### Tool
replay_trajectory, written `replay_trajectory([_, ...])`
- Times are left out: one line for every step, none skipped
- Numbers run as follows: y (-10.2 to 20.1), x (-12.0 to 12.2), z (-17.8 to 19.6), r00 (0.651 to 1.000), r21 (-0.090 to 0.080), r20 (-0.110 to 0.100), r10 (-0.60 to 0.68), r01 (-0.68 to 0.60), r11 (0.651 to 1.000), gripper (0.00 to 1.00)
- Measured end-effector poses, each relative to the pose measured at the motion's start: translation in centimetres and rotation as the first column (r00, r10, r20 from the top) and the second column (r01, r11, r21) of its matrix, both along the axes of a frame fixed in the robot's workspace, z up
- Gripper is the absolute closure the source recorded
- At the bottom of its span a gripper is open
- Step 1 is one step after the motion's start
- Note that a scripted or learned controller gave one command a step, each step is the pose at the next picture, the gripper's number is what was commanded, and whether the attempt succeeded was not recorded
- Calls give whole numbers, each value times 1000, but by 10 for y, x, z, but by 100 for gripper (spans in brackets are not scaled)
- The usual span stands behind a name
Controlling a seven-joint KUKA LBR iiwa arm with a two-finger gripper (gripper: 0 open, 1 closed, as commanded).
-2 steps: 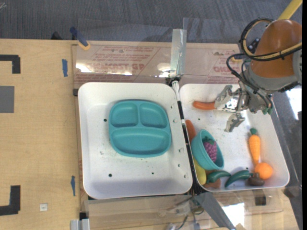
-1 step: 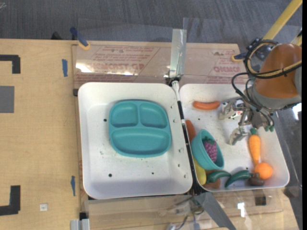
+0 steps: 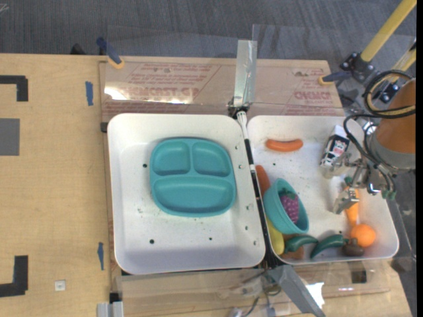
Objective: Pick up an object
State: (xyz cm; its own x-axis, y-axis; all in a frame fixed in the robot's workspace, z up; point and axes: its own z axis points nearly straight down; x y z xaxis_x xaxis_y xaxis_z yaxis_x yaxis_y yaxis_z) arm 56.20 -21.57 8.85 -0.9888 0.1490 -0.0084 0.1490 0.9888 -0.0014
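Left bin [image 3: 125, 243] holds a teal divided plate [image 3: 193, 176]; right bin [image 3: 301, 127] holds a tipped teal bowl [image 3: 285, 207], a hot dog [image 3: 284, 145] at its 12 o'clock and an orange [image 3: 363, 235] at 4; the gripper [image 3: 350, 191] grip cannot be told.

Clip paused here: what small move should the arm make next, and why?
Probably a short descent. The gripper hangs at the right side of the right white bin, above a small orange carrot-like piece near the round orange fruit. I can't see anything between its fingers, so lowering onto that piece seems the likeliest step.
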Motion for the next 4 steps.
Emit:
replay_trajectory([-6,74,2,1000,10,-28,14,-14,1000,0])
replay_trajectory([-2,20,0,993,2,1,-121,121,993,0])
replay_trajectory([-2,25,15,993,-2,17,-119,119,993,100])
replay_trajectory([-2,24,13,993,-1,14,-119,119,993,0])
